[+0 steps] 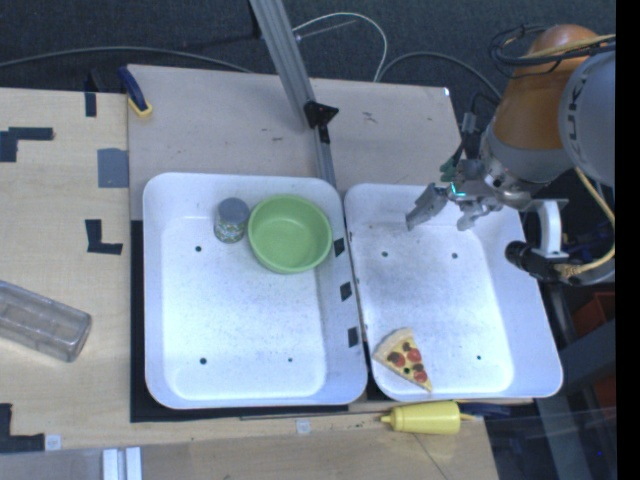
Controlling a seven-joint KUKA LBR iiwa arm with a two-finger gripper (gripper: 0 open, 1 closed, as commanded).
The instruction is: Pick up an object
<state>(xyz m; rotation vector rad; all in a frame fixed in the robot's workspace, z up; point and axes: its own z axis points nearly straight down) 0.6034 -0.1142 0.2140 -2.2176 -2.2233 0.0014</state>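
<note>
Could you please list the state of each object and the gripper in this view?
Green plastic bowl: upright in the left white bin.
Small grey can: upright, touching the bowl.
Toy pizza slice: flat in the right white bin.
Yellow bottle: lying outside the bins.
Gripper: open, holding nothing.

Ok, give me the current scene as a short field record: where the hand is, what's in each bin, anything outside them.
hand: above the far edge of the right bin, fingers spread, nothing between them
right bin: pizza slice toy at its near left corner
left bin: green bowl at the far side, small grey can just left of it
outside bins: yellow bottle lying on the bench just past the right bin's near edge; clear plastic container lying on the bench left of the bins
</note>
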